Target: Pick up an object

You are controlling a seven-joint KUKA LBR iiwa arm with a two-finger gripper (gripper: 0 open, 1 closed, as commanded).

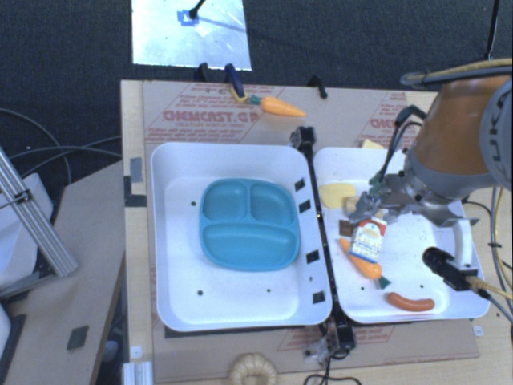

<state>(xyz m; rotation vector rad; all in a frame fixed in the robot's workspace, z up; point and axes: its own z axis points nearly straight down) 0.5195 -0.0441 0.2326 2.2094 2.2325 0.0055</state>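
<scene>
One arm (463, 139) comes in from the right, its fat orange band hanging over the far right corner of the right bin (413, 243), wrist tipped down and toward the left. The gripper (366, 204) sits low over the left half of that bin, right at the top end of a small carton (369, 241). Honestly I can't tell whether it's open or closed, or whether it has anything, since the metal bits blur together there. The carton is red, white and blue, and it lies flat with its lower end touching an orange toy carrot (362, 263), which points its green tip toward the near rim. It's pretty crowded on that side: a yellow cheese piece (337, 192) sits just left of the gripper, a little brown block (346, 228) sits just left of the carton, and the bin's left wall is close behind both. There's more open floor to the right of the carton. A toy sausage (410, 301) lies near the front rim, well apart from the rest. The left bin (172, 215) holds just a blue divided plate (248, 223), roughly in the middle with bare white all around. Black clips (304, 207) run down the seam between the two bins. Behind the bins, a second carrot (278, 107) lies on the brown board (208, 119), and a shiny metal sheet (191, 22) lies farther back.
</scene>
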